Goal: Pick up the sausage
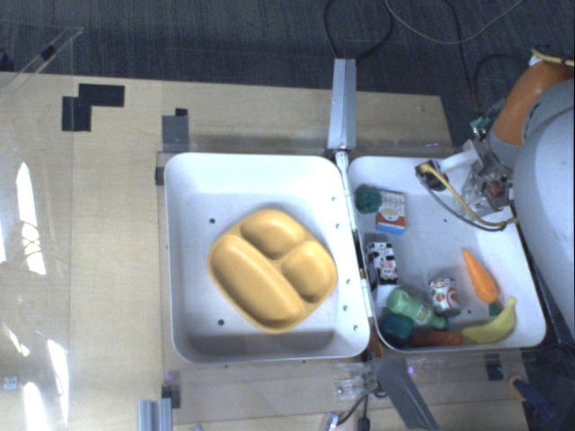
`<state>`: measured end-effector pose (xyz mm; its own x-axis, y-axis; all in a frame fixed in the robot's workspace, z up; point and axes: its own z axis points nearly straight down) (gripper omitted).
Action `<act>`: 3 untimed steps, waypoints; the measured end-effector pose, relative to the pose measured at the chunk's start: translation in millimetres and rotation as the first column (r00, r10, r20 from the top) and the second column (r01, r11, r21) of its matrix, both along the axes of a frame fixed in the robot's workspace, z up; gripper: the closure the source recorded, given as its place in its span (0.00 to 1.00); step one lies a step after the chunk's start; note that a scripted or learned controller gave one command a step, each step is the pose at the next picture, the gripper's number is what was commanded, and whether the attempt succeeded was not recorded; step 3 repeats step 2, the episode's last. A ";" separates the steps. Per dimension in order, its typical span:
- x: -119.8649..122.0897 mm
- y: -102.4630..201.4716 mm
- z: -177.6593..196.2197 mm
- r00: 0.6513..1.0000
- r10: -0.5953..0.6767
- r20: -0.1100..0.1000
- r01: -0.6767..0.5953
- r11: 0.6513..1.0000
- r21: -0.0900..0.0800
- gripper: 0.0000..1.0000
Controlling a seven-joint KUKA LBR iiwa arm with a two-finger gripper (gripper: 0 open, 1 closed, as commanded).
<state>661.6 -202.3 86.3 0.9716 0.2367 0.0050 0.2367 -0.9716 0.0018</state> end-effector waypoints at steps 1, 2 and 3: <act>-21.4 94.4 1.4 1.000 -0.032 0.002 0.032 0.999 0.003 1.00; 3.6 35.9 -0.2 0.999 -0.032 -0.001 0.032 0.999 0.001 1.00; 3.6 35.9 -0.2 0.999 -0.032 -0.001 0.032 0.999 0.001 1.00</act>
